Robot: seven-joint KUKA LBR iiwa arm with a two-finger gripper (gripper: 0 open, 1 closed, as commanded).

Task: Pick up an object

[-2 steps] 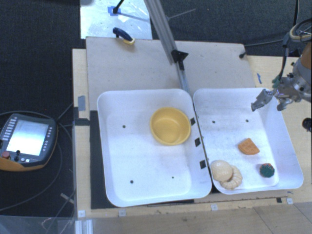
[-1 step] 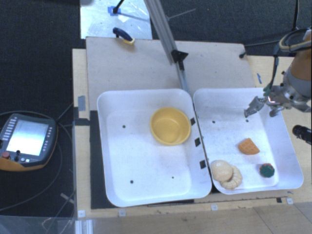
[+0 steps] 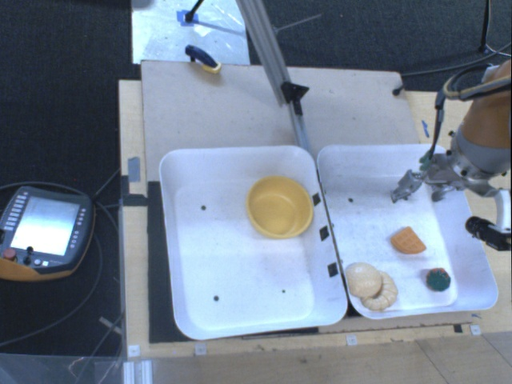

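Two white bins are sitting side by side on the bench. The left bin (image 3: 200,294) is holding a yellow bowl (image 3: 280,206). The bowl is sitting upright near the bin's far right corner, close to the wall that meets the other bin.

The right bin (image 3: 360,166) is holding three small things, all toward its near edge. An orange wedge (image 3: 408,241) is lying near the middle of the bin, a bit toward the right wall. A small dark green ball with a bit of red on it (image 3: 438,278) is sitting near the near right corner. A pale, tan piece that looks like bread or pastry (image 3: 371,284) is lying in the near left corner, touching or almost touching the bin's left wall. The three things are lying apart from each other.

The arm (image 3: 486,126) is reaching in from the right, over the far right part of the right bin. Its gripper (image 3: 408,186) is hanging above the bin floor, away from the orange wedge, which is lying closer to the near edge. Nothing is sitting between the claw's fingers. I cannot tell if the claw is open or closed.

A hand controller with a screen (image 3: 44,232) is lying off the bench on the left.
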